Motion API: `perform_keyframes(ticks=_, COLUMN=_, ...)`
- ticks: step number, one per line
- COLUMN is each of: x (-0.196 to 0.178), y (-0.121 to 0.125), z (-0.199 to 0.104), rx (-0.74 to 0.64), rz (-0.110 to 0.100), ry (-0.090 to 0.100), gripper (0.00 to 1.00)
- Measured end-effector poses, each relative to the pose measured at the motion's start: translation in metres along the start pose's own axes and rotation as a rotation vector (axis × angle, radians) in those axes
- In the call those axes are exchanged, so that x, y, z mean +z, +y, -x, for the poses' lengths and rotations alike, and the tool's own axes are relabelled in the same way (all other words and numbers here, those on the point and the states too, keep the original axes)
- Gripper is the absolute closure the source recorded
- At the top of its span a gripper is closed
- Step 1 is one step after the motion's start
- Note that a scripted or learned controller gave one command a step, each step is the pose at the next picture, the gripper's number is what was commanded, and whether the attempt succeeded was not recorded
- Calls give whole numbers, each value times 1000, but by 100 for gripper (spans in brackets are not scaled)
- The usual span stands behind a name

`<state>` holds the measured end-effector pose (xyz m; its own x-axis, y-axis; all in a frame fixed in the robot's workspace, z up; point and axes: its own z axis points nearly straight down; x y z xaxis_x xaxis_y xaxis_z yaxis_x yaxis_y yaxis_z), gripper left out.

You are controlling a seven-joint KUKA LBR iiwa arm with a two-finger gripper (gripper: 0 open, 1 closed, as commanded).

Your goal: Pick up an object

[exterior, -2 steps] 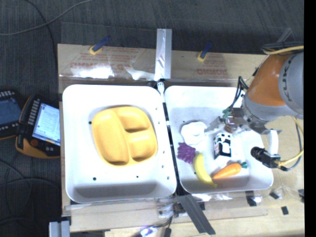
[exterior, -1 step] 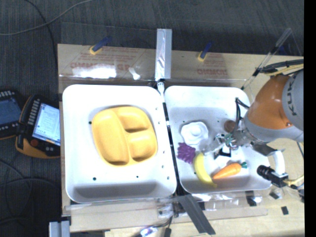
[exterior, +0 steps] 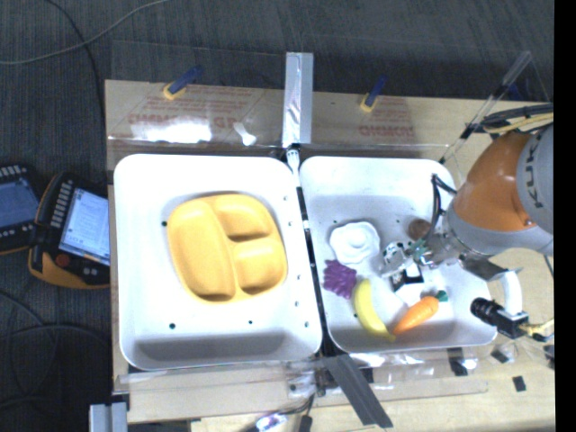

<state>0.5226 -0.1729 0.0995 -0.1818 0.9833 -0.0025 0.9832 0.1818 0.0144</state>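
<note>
Dark grey carpet floor [exterior: 270,16], pale wooden bench [exterior: 432,120], black cables [exterior: 63,52] trailing

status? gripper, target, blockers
Gripper low in right bin, grip unclear. Carrot, banana, grapes lie loose beside it. Nothing blocking.

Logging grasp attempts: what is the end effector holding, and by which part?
Cannot be told: the end effector sits low in the right bin, too small to read.
</note>
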Motion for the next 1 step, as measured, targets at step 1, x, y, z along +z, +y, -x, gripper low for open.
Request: perform_keyframes(ticks=1, x=-92, y=49, z=-73, rx=99, rz=-18, ry=2, gripper=100)
